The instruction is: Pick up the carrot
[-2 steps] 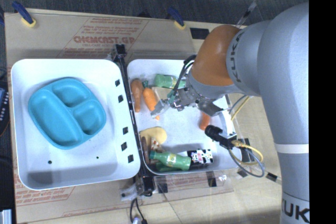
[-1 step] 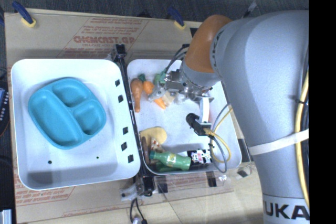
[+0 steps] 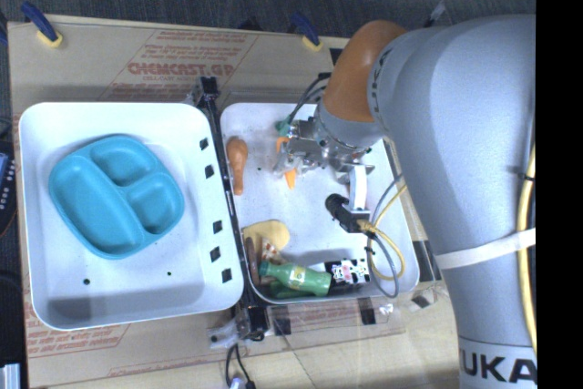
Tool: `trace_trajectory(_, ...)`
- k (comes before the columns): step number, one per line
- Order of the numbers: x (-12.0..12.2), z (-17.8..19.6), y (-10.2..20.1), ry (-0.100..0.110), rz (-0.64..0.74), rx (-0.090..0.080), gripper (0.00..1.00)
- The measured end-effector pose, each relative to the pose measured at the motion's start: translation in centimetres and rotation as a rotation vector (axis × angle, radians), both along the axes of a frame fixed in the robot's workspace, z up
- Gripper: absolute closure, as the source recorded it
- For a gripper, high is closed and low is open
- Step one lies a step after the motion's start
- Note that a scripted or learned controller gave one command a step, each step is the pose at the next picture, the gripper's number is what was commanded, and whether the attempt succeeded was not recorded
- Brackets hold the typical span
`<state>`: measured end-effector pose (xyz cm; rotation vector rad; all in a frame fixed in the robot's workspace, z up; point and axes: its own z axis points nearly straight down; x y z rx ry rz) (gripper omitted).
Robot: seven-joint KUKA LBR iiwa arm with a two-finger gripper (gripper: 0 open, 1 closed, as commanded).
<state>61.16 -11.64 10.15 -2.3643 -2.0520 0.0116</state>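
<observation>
The carrot (image 3: 291, 179) shows as a small bright orange tip poking out from under the gripper in the upper middle of the right bin (image 3: 401, 241). The rest of the carrot is hidden by the gripper body. My gripper (image 3: 297, 156) hangs low over the bin floor directly on top of the carrot, with the grey arm and its orange band reaching in from the right. I cannot tell whether the carrot is being gripped or merely lies beneath the gripper.
A tan drumstick-shaped piece (image 3: 237, 161) lies by the right bin's left wall. At its front lie a yellow item (image 3: 266, 235), a green bottle (image 3: 296, 278) and a small black-and-white object (image 3: 347, 271). A blue divided plate (image 3: 116, 193) sits in the left bin (image 3: 55, 305).
</observation>
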Motion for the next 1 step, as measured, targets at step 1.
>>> trace_trajectory(1, 2.83, 1.76, 2.17, 0.045, -0.044, 0.003, 1.00)
